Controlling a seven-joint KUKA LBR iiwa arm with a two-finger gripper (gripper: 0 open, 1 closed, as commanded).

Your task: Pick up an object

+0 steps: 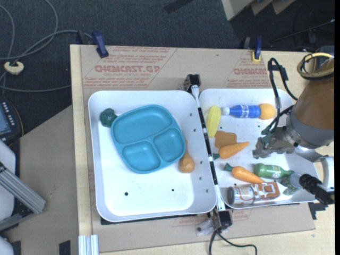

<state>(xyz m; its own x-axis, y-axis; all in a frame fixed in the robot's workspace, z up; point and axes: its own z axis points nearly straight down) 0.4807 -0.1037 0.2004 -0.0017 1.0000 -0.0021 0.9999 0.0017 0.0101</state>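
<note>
Approach step: gripper (pixel 267 145) hangs over right bin (pixel 249 95), finger state unclear, nothing visibly held; nearest targets are carrot (pixel 232 150) beside it and green bottle (pixel 271 170) below, next needs descent onto one.

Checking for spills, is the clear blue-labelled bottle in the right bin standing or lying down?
Lying down: the clear blue-labelled bottle rests lengthwise on the right bin's floor.
</note>
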